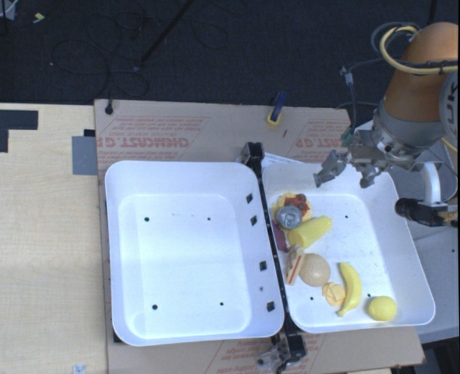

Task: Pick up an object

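My gripper (347, 175) hangs over the far rim of the right bin (401, 244), its two fingers spread apart with nothing between them. Below and to its left, in the bin, lie a yellow cup-like piece (312, 230), a grey round piece (289, 218) and a red and yellow toy (294, 202). Nearer the front are a beige ball (314, 269), a sandwich-like toy (294, 266), a banana (351, 285), a small pale orange piece (334, 293) and a lemon (381, 308).
The left bin (121, 209) sits beside the right one, joined by a black divider strip (265, 232). Both rest on a cardboard sheet (175, 127) with a blue and yellow clip (276, 109) at its far edge.
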{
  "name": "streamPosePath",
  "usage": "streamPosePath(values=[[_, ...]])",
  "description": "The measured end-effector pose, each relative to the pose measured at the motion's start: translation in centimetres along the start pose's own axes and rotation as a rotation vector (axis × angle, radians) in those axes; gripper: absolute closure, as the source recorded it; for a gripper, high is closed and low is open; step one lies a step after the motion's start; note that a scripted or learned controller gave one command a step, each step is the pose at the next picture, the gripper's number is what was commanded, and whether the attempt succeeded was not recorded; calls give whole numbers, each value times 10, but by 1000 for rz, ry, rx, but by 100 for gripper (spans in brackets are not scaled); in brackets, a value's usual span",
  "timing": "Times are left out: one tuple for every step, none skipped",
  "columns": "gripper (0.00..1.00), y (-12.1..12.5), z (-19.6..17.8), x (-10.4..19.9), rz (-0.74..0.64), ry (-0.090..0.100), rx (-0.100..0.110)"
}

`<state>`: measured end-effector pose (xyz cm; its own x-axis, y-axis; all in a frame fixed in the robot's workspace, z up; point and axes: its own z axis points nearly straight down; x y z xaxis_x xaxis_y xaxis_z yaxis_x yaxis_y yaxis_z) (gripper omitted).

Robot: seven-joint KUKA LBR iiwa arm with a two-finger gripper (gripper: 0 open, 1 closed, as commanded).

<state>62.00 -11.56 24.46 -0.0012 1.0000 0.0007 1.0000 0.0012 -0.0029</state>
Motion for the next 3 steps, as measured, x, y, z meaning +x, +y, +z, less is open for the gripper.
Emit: streamPosePath(values=[[0,-9,163,-4,2,1,7],[100,-7,145,-6,5,1,3],[100,-21,51,88,-8,3,-8]])
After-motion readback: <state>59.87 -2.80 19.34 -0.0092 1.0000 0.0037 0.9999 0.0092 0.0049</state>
